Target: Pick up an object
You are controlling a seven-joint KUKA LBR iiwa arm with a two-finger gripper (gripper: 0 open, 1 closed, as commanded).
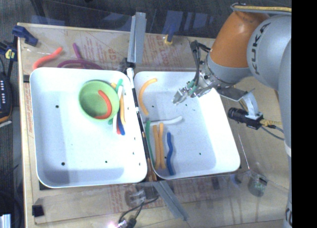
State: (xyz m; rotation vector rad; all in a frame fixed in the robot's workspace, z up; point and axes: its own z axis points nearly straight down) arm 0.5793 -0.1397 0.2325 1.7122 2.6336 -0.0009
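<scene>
From the overhead camera, the gripper (184,94) hangs over the upper part of the right bin (225,138), its fingers a little apart with nothing between them. The nearest target, a white strip (167,120), lies just below and left of it (long axis roughly left-right), touching the bin floor.

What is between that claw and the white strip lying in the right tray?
Nothing visible. The gripper hovers above bare tray floor in the right bin, and the white strip lies just below-left of it, uncovered.
</scene>
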